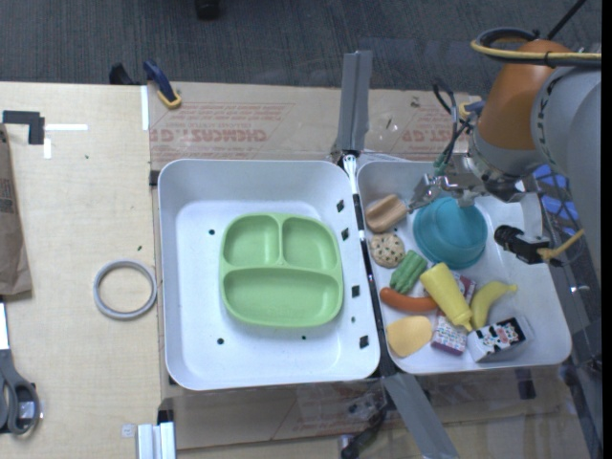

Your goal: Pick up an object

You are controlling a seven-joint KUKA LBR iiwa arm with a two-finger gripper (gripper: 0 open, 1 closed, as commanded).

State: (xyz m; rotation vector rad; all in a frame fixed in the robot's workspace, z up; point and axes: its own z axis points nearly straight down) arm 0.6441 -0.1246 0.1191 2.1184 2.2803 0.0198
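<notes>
A round blue plastic bowl (451,231) sits upright at the back of the right-hand white bin (550,347), just behind a yellow squeeze bottle (448,292) and beside a bread roll (384,211), with the two-finger gripper (449,185) directly over its far rim, finger spread impossible to tell.

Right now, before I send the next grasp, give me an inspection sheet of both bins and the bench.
Surface: left bin holds a green divided plate.
Job's things: right bin crowded: blue bowl, yellow bottle, banana, cookie, bread.
Clutter: tape ring on bench.
Tool: tool above the bowl's rim; grip unclear.
Cables: yellow cable loops over the arm.
Surroundings: grey carpet.
</notes>
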